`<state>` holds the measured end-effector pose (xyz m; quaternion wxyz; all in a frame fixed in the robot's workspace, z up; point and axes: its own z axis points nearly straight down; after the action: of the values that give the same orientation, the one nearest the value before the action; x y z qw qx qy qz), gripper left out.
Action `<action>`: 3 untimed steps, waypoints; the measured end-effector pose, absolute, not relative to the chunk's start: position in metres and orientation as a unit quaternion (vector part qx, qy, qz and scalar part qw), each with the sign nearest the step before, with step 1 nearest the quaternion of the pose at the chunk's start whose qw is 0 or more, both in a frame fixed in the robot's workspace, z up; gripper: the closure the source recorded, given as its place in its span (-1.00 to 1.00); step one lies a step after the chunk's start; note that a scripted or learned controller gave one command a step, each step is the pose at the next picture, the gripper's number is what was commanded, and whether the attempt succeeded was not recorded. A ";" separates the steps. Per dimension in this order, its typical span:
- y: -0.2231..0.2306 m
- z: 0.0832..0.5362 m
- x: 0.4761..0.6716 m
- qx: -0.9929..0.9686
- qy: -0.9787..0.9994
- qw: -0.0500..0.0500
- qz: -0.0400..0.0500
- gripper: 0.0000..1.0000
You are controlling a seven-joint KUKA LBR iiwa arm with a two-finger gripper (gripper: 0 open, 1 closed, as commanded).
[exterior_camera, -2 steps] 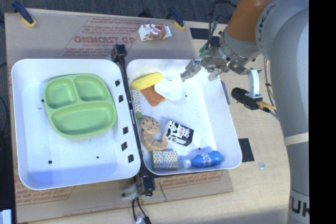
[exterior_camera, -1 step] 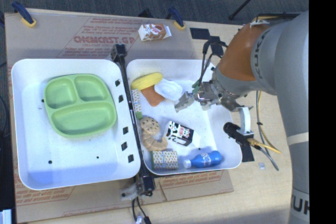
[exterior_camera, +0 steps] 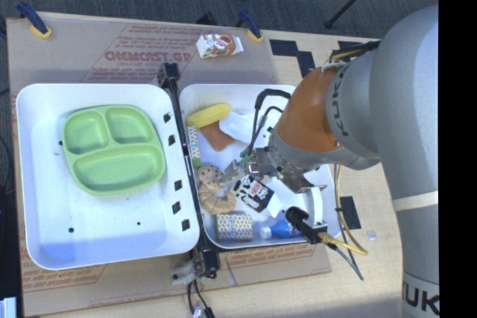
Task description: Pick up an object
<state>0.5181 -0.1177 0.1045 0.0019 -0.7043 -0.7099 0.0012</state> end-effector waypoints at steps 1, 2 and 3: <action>-0.188 0.094 0.530 -0.706 -0.708 -0.001 -0.001 -1.00; -0.115 0.091 0.476 -0.704 -0.710 0.002 0.001 -1.00; -0.100 0.092 0.553 -0.705 -0.709 0.001 0.000 -1.00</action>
<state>0.5534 -0.1003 0.0917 0.0011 -0.7051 -0.7091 0.0004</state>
